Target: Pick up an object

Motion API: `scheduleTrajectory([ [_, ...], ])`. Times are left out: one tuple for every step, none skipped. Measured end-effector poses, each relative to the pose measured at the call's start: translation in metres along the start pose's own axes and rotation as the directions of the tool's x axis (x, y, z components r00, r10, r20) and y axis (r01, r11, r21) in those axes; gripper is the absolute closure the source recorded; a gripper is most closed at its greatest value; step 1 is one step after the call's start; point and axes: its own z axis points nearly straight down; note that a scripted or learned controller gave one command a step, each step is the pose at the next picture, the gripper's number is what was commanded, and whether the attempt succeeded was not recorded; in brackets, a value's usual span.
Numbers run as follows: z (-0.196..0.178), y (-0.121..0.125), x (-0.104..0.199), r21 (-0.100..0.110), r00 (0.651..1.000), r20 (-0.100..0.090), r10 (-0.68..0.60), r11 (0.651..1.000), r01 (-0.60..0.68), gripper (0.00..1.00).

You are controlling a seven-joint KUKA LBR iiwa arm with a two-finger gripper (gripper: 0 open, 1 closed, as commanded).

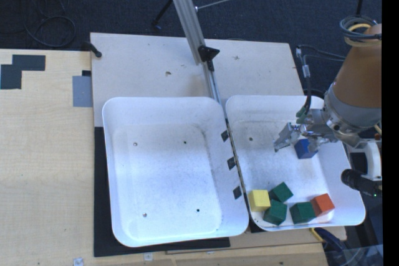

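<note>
My arm (pixel 358 81) reaches in from the right, wrist angled down-left; tool (pixel 298 139) sits low, a blue block between its fingers.

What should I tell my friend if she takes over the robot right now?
Claw: over the right bin, in its far right part, with a blue block right at its tip. I cannot tell whether the block is truly gripped or just lying under the claw.
Other blocks: a yellow block, three green blocks and an orange block sit bunched at the right bin's near edge.
Left bin: no blocks seen in it.
Done: the arm has reached the blue block.
Left: make sure the claw has a firm hold, then lift the block clear of the bin.
</note>
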Motion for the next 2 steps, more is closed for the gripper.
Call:
scheduleTrajectory([
  [-0.031,0.022,-0.084,-0.004,1.000,0.004,-0.002,1.000,0.002,0.00],
  [0.150,0.020,-0.103,0.008,1.000,-0.003,-0.005,1.000,0.006,0.00],
])
